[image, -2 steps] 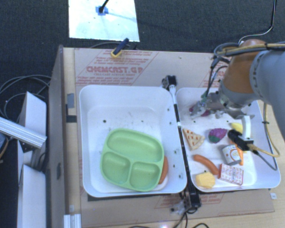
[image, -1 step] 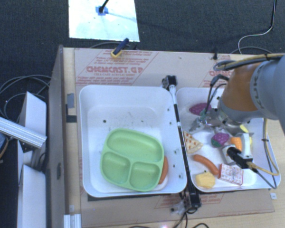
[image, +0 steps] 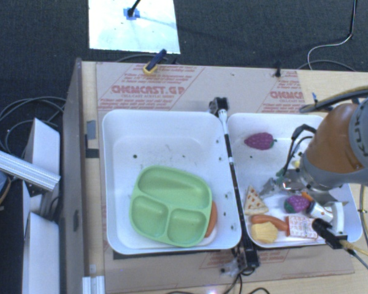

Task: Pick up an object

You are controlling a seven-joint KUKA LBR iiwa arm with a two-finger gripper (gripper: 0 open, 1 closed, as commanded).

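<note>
Gripper point(image: 283, 182) hangs low in the right bin point(image: 276, 122), but the arm's bulky grey and orange wrist point(image: 337, 149) covers most of it; grey metal parts poke out toward the divider point(image: 231, 164), and whether the fingers are spread or pressed together, I cannot tell. Nothing shows clearly between them.

Using the divider between the two bins as the marker: just right of it, toward the near edge, lies a pale wedge point(image: 254, 201) like a slice of cheese, its tip pointing away from the camera. Nearer still sits a yellow chunk point(image: 265, 232), with an orange carrot point(image: 271, 220) lying crosswise above it, long axis running away from the divider. A pink patterned card point(image: 302, 226) lies past the carrot's far end. A purple lump point(image: 299, 203) with a green bit beside it is half hidden under the wrist. Farther back, right of the divider, a magenta fruit point(image: 259, 141) lies with its long axis across the bin, well apart from the gripper.

Left of the divider, a green compartment plate point(image: 170, 206) fills the left bin point(image: 122, 164), with an orange thing point(image: 213, 218) tucked under its edge, mostly hidden.
</note>
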